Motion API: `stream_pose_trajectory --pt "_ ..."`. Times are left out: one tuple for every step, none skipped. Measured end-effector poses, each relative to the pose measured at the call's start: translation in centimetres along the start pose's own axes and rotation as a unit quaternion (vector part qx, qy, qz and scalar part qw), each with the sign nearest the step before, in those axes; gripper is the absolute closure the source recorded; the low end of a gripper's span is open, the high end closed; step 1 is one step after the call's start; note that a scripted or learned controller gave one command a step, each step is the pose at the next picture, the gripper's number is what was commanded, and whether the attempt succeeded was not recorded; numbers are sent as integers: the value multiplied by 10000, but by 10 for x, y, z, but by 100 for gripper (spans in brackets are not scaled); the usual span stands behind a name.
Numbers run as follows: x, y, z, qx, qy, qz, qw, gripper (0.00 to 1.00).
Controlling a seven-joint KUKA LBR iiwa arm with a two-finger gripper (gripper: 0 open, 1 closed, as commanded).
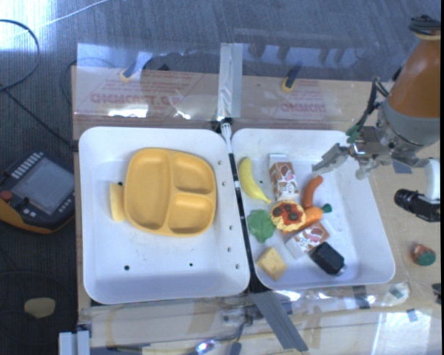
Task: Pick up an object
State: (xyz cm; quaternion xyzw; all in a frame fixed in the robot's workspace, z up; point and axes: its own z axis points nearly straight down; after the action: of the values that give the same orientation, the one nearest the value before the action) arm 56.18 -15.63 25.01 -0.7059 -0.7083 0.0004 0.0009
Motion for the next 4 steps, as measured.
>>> stream_pose_trajectory --pt "62 8 160 -67 -15 -146 9999 0" --pt "62 9 150 -80 -5 -140 9999 100" --pt "53 69 159 -55 -11 1689 9856 100" --pt "53 69 161 -56 -21 1689 9856 0"
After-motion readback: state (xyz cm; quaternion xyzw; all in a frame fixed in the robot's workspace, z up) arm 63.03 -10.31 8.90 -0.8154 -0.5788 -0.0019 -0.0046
